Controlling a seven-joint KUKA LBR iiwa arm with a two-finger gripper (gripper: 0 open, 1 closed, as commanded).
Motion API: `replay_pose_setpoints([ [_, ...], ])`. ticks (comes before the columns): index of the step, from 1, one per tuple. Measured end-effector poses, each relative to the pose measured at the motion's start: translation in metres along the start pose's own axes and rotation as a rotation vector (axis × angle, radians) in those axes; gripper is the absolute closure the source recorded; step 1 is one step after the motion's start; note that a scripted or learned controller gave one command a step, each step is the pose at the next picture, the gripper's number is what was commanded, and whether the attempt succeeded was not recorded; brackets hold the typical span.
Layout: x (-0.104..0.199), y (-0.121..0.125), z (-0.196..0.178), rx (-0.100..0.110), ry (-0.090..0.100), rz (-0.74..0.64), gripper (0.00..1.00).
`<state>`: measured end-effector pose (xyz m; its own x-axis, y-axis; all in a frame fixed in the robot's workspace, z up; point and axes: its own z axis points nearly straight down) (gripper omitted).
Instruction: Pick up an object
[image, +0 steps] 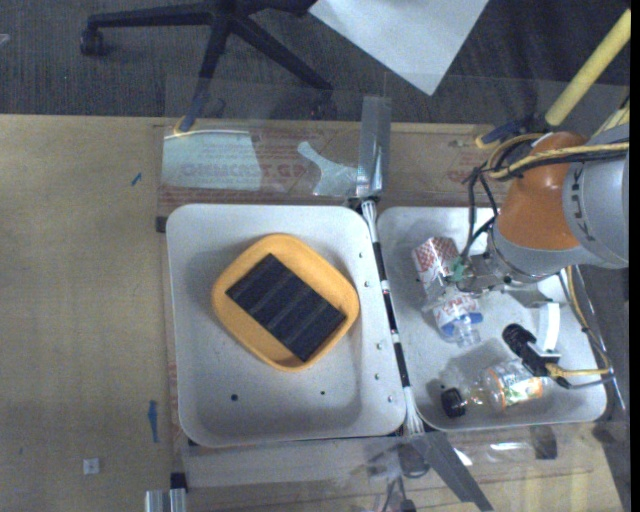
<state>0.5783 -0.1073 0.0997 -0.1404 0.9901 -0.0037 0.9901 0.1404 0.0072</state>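
Clear bottle (497, 387) lying with black cap, pincer (462, 290) grip unclear, above crumpled bottle (458, 322)

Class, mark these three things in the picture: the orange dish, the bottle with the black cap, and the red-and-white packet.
orange dish (240, 336): camera view, on its orange rim, lower left.
bottle with the black cap (508, 386): camera view, on its labelled body.
red-and-white packet (432, 257): camera view, on its patterned face.

A yellow-orange tray (236, 275) with a black slatted insert (286, 307) lies in a white bin (200, 400).
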Motion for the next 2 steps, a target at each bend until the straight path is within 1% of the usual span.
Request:
replay_pose_setpoints([
  [1,-0.001,-0.001,-0.008,0.001,0.001,0.003,1.0],
  [2,0.044,0.016,-0.085,0.006,0.003,-0.118,1.0],
])
